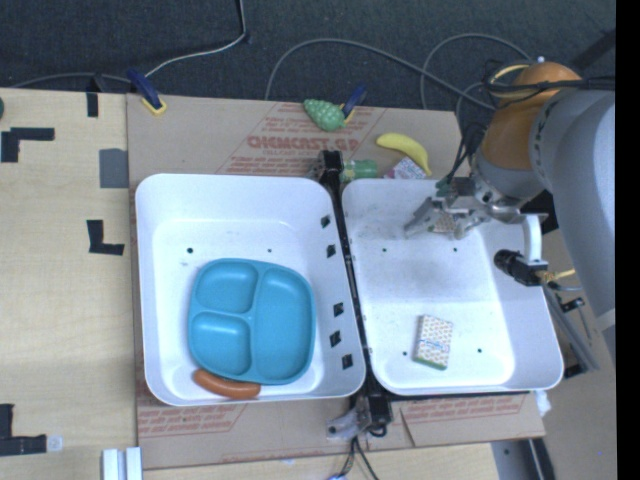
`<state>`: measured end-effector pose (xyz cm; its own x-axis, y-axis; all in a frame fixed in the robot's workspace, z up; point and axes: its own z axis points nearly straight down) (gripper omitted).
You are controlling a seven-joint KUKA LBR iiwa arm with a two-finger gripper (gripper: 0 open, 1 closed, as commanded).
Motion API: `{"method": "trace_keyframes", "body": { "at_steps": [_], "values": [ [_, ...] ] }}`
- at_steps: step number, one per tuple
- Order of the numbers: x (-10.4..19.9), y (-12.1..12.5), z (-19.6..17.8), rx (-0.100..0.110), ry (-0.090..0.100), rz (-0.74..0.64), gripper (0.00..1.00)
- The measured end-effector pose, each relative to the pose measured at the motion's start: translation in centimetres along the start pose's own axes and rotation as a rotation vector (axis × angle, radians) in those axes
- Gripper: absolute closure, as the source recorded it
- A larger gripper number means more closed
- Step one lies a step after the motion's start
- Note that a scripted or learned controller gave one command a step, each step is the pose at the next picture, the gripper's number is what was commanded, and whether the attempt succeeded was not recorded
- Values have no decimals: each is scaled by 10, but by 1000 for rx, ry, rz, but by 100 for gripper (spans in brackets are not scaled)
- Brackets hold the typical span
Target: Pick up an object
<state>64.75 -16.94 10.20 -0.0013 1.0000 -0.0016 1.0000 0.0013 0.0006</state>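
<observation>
Camera view: one blue plate [250, 320], one sausage [227, 385], one small box [434, 341]

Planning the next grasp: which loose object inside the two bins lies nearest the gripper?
The small patterned box, lying alone in the right-hand white bin below the gripper. The blue divided plate and orange sausage lie in the left-hand bin.

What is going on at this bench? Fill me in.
A grey KUKA arm reaches in from the right, its gripper over the upper part of the right bin. Nothing shows between its fingers. A small patterned box lies lower in that bin. The left bin holds a blue divided plate with an orange sausage at its lower edge. A banana and a green toy lie on the cardboard behind.
</observation>
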Motion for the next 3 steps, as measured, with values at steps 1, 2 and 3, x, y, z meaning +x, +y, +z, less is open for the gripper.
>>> {"method": "trace_keyframes", "body": {
  "at_steps": [1, 2, 3],
  "values": [
    [-21, -58, 2, 3, 0, 1, 0],
    [3, -5, 15, -4, 0, -1, 0],
    [52, -14, 16, -2, 1, -1, 0]
  ]
}}
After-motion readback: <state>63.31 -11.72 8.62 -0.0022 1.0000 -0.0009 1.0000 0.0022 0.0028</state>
